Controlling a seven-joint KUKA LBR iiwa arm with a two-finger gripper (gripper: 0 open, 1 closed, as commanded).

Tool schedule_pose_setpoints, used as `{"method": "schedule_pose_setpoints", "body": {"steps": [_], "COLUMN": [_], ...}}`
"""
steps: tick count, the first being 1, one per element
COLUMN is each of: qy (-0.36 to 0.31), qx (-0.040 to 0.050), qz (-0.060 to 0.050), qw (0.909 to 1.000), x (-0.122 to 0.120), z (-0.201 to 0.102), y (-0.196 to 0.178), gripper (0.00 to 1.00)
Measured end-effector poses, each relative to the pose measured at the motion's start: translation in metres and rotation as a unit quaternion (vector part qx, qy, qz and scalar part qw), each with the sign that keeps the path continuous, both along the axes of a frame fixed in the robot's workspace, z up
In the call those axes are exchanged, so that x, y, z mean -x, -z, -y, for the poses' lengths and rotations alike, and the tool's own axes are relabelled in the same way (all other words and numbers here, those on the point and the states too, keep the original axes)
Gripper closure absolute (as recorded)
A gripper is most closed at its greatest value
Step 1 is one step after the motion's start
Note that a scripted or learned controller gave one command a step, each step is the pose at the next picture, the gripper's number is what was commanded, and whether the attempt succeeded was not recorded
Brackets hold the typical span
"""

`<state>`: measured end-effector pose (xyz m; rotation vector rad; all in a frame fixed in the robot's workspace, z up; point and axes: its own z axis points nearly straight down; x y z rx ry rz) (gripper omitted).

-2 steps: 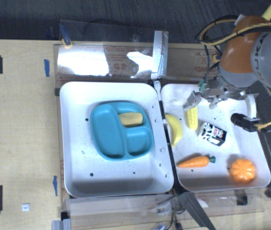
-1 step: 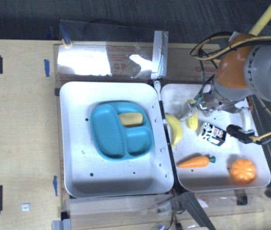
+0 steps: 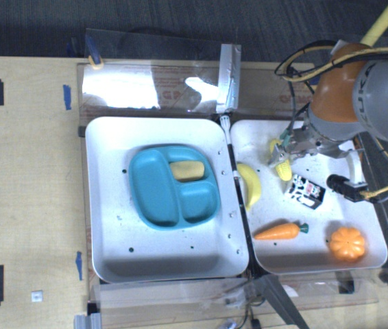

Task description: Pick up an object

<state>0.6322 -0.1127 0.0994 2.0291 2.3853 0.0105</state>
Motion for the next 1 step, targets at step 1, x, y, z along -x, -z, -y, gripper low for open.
{"method": "schedule_pose_setpoints", "body": {"steps": [1], "qy": [0.08], "qx": [-0.0018], "qz": [-0.002], "qw": [0.9968], "x": [0.0095], "z": [-0.0619], "y": [-0.0882], "gripper": [1.0]}}
